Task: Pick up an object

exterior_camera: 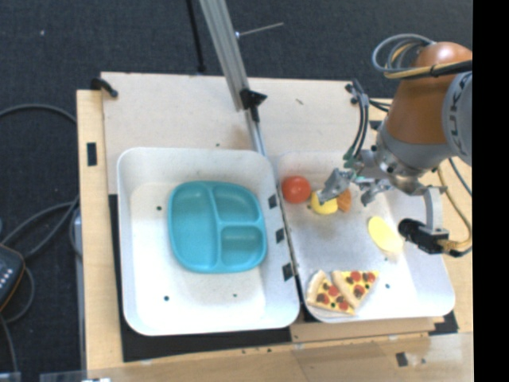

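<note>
- Two shallow white bins side by side on the bench: left bin [143, 293] carrying a teal divided tray [216, 228] at its centre, probably as a drop-off spot for later sorting.
- Right bin [433, 289] holding the loose toys: red ball [296, 189] close to the far-left corner, small yellow-and-orange piece [326, 204] just beside it, pale yellow lemon-like shape [383, 234] toward the right edge, pizza slice [343, 290] on a white plate at the near-left corner.
- Gripper [343, 183] lowered into the far part of the right bin, directly over the yellow-and-orange piece and apparently touching it; one finger [335, 185] plain against the toy.
- Open or closed: cannot tell from this slant, and no toy plainly seen clamped.
- Likely reason for the pose: a descent onto the nearest small item, chosen as the thing to pick up.
- Risk, as a judgement: red ball near enough to be nudged, and a rounded toy apt to slip sideways.
- Writing: part of a dark lettered marking on the grey arm at the right, too cropped to read; no labels legible on toys or bins.
</note>
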